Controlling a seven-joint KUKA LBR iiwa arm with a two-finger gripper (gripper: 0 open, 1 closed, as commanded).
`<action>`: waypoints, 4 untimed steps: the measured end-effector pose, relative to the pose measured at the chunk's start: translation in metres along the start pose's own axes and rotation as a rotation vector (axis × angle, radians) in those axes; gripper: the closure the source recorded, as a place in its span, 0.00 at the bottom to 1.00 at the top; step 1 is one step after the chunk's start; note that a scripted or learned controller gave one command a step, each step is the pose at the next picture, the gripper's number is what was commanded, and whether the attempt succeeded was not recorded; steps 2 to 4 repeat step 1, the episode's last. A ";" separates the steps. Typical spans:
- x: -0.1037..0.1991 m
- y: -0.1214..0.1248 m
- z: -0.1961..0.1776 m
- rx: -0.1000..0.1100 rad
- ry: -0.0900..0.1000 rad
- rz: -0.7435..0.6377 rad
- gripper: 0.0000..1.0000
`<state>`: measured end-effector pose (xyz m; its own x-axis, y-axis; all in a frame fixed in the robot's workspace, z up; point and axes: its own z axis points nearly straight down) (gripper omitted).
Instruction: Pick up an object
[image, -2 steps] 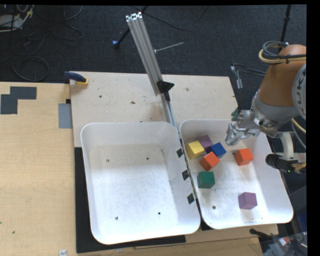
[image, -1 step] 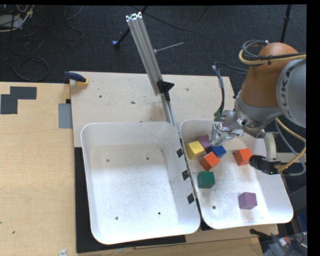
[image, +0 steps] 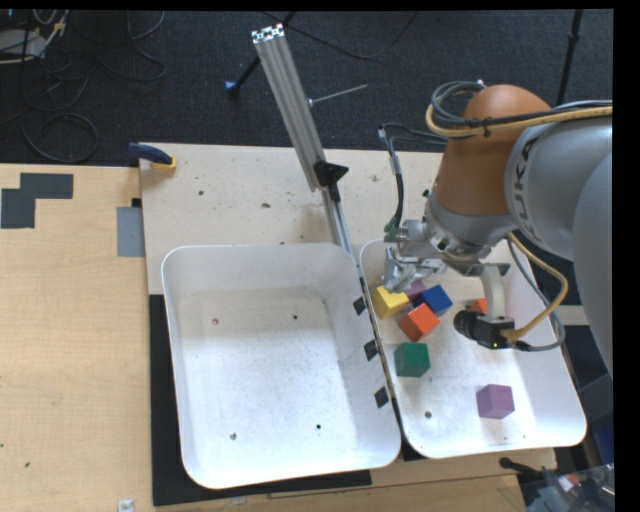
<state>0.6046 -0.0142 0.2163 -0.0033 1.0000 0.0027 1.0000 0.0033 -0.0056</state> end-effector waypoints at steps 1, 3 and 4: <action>0.062 0.007 -0.008 -0.004 0.000 -0.002 1.00; 0.062 0.007 -0.008 -0.004 0.000 -0.002 1.00; 0.062 0.007 -0.008 -0.004 0.000 -0.002 1.00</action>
